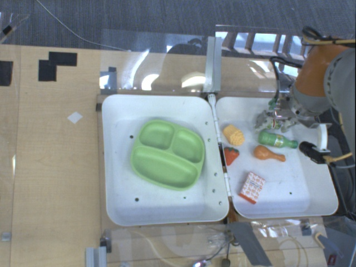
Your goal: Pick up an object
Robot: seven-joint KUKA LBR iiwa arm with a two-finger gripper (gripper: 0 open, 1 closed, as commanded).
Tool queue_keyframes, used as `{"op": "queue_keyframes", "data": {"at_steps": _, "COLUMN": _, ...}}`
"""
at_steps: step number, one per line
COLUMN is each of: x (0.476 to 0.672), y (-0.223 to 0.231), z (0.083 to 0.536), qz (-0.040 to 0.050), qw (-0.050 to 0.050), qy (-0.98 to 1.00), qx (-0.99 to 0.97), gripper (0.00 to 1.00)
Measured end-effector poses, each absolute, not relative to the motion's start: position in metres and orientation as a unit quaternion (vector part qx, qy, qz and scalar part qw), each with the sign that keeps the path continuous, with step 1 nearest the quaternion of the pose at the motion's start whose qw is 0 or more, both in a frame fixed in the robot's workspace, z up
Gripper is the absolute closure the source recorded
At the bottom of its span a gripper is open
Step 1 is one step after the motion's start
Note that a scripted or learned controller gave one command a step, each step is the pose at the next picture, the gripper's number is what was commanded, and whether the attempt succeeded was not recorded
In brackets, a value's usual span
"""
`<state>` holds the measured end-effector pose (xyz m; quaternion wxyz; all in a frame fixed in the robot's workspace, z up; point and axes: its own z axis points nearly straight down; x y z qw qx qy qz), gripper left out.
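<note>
Green bottle lies at the frame's right, directly beneath the pincer, seemingly the chosen target; whether the pincer is spread or closed cannot be told.

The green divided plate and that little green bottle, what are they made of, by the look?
The green divided plate looks like moulded plastic: even matte colour, soft rounded ridges. The green bottle seems glossy plastic, a toy perhaps; it is too small to be sure.
</note>
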<state>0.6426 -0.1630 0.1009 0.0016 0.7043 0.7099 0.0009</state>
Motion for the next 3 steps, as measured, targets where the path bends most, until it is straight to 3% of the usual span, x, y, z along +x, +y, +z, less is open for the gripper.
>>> {"op": "queue_keyframes", "data": {"at_steps": 1, "x": 0.645, "y": -0.162, "z": 0.114, "qz": 0.0027, "qw": 0.005, "qy": 0.712, "qx": 0.702, "gripper": 1.00}}
{"op": "queue_keyframes", "data": {"at_steps": 2, "x": 0.670, "y": -0.120, "z": 0.175, "qz": 0.0019, "qw": 0.002, "qy": 0.710, "qx": 0.704, "gripper": 1.00}}
{"op": "queue_keyframes", "data": {"at_steps": 3, "x": 0.671, "y": -0.119, "z": 0.186, "qz": 0.0012, "qw": 0.003, "qy": 0.713, "qx": 0.702, "gripper": 1.00}}
